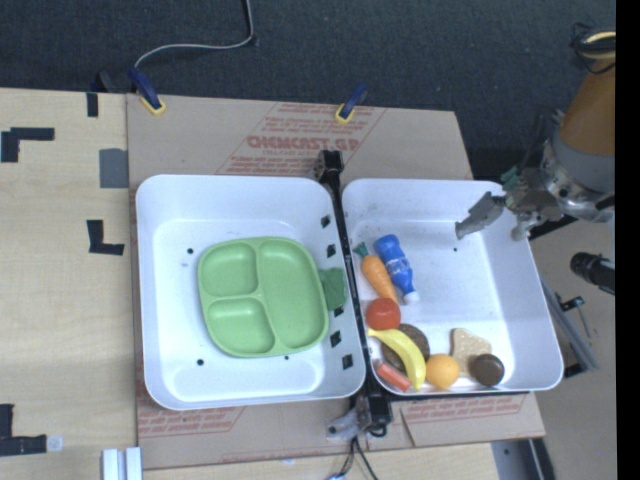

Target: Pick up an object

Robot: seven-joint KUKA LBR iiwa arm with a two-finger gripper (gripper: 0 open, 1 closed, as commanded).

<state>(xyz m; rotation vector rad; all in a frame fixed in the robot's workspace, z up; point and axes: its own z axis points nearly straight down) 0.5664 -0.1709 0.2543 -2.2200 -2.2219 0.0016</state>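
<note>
KUKA arm (590, 118) entering from the right, orange band uppermost, wrist angled down and leftward; gripper (480, 215) poised over the upper right corner of the right bin (520, 298), nothing seen between its fingers

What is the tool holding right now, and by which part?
Nothing that I can see. The tool hangs over the right bin's upper right area, apart from the blue bottle, carrot and the other toys, with no object at its tip.
</note>
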